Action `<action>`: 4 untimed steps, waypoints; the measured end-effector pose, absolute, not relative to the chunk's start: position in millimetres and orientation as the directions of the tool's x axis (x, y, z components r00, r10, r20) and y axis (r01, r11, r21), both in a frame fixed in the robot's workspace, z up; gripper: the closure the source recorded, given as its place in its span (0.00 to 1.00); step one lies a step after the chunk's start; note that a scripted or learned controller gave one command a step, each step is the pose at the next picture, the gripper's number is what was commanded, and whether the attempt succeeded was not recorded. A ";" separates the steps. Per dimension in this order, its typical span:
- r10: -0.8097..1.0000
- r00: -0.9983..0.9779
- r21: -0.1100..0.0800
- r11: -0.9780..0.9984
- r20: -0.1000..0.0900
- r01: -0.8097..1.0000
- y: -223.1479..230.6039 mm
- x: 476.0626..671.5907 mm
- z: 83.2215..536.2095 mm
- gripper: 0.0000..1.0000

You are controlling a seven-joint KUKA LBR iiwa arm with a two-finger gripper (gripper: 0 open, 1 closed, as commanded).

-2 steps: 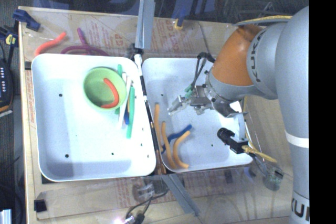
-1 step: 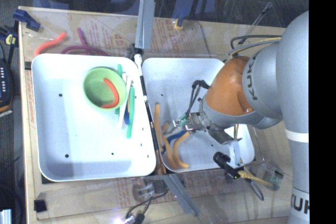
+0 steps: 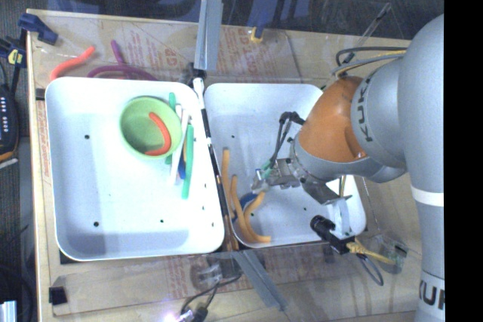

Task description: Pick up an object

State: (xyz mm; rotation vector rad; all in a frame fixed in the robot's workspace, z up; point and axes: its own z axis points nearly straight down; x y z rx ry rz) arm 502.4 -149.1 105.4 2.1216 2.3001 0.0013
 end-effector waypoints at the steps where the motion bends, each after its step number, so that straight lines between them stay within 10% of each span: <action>1: 0.953 -0.302 0.000 0.302 0.000 0.953 -121.1 559.7 194.1 1.00; 2: 0.953 -0.302 0.000 0.302 0.000 0.953 -121.3 559.7 194.2 0.00; 3: 0.941 -0.337 -0.002 0.337 0.001 0.941 -172.0 540.0 91.6 0.00; 4: 0.924 -0.382 0.016 0.383 -0.025 0.924 -130.3 502.9 99.6 0.00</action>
